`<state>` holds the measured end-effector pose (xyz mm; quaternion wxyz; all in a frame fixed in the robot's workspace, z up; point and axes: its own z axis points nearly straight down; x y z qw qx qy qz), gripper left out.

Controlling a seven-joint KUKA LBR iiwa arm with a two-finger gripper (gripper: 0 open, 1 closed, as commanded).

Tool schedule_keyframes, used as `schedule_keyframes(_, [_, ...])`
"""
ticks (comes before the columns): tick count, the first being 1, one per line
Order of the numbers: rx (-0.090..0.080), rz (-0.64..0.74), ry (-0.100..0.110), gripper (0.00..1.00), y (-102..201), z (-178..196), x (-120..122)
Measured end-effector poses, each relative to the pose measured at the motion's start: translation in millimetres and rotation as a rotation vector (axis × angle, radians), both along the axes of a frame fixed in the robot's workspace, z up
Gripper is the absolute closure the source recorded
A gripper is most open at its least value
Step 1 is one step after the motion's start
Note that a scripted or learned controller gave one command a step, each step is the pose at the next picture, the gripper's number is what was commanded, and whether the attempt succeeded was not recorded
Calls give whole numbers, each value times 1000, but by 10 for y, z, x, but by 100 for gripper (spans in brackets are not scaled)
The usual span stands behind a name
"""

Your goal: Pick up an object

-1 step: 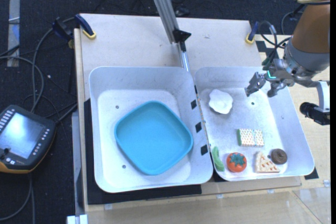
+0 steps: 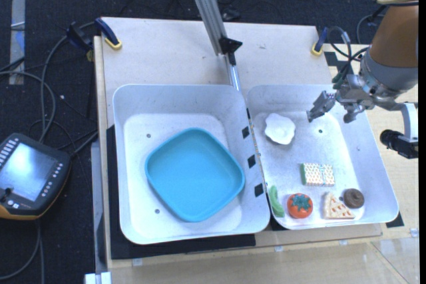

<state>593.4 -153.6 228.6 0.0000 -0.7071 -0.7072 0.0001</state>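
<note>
My gripper point(image 2: 335, 110) hangs above the upper right part of the right bin point(image 2: 373, 163), its two fingers spread apart with nothing between them. A white shell-like object point(image 2: 280, 129) lies in that bin to the gripper's left and a little lower. Farther toward the front lie a checkered waffle piece point(image 2: 318, 174), a red tomato point(image 2: 300, 205), a pizza slice point(image 2: 337, 207), a brown donut point(image 2: 353, 197) and a green piece point(image 2: 273, 199) by the bin's left wall.
The left bin point(image 2: 133, 110) holds a blue square plate point(image 2: 194, 173). A slanted metal pole point(image 2: 206, 0) runs down to the divide between the bins. A teach pendant point(image 2: 26, 173) lies on the floor at left.
</note>
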Motion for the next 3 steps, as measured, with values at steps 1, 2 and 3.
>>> schedule_keyframes(1, [1, 0, 4, 0, 83, -471, -39])
schedule_keyframes(2, [1, 0, 6, 0, 119, -1097, -73])
schedule_keyframes(3, [0, 0, 1, 0, 122, -1343, -76])
